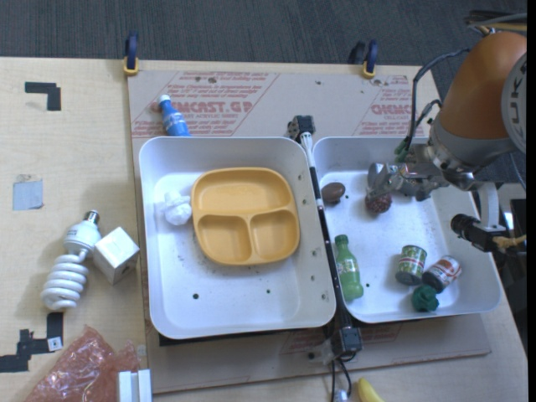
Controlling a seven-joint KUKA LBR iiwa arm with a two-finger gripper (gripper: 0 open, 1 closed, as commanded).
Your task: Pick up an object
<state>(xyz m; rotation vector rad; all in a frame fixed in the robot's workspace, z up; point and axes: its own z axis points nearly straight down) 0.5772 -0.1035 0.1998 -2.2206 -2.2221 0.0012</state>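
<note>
My gripper [381, 181] hangs over the back left part of the right bin [477, 296], its silver tip right above a dark maroon lump [378, 203]. The lump touches or nearly touches the tip; whether it is gripped is unclear. To the lump's left lies a brown oval object [333, 193]. A green bottle [347, 268] rests along the bin's left wall. Toward the front right are a green can [410, 264], a red and white can [443, 270] and a dark green lump [425, 299].
The left bin [167, 308] holds a yellow divided plate [247, 214] and a white crumpled wad [177, 210]. Outside the bins lie a blue bottle [174, 117], a spiral light bulb [71, 266], a white cube [115, 252] and a pink bag [79, 367].
</note>
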